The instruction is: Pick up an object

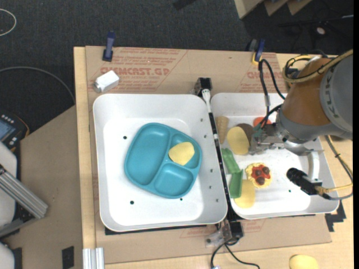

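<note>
My gripper (258, 142) hangs low in the right bin (280, 209), under the grey and orange arm. Its tip is right beside an olive-yellow rounded toy (238, 139), on that toy's right; whether they touch is unclear. Just below the gripper lies a yellow piece with red toppings (259, 174). A green pod (229, 159) and a second green piece (236, 184) lie along the bin's left side. A pale yellow piece (245, 198) sits near the front. A small orange-red thing (258, 121) peeks out behind the gripper, and a beige cone (223, 125) lies at the back left.
The left bin (112, 200) holds a blue divided plate (147, 158) with a yellow toy (182, 153) in its right compartment. A white clip (106, 81) lies on the cardboard behind the bins. The arm covers the right bin's back right part.
</note>
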Controlling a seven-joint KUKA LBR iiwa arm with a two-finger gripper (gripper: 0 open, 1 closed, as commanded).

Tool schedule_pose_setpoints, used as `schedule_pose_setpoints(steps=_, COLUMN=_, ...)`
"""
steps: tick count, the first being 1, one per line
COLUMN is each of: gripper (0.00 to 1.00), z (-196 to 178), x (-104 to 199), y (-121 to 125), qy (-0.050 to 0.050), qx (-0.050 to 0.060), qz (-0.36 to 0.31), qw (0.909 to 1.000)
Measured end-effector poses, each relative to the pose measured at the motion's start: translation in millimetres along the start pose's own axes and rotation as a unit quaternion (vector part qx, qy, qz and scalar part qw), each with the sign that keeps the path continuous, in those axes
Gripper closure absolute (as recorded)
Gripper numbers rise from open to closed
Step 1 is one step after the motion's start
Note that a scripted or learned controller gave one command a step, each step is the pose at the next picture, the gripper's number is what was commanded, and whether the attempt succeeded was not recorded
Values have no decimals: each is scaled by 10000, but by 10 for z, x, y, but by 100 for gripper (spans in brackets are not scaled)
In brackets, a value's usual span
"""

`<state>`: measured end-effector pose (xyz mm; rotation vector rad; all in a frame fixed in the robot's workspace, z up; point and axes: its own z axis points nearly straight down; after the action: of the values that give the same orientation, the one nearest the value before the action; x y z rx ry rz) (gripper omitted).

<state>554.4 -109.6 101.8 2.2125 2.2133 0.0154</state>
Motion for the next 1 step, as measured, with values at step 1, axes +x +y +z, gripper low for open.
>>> schedule_pose_setpoints(steps=1, gripper=100, z=181, x=-802, y=211, qy=-16, qx=61, qz=25, qw=10000)
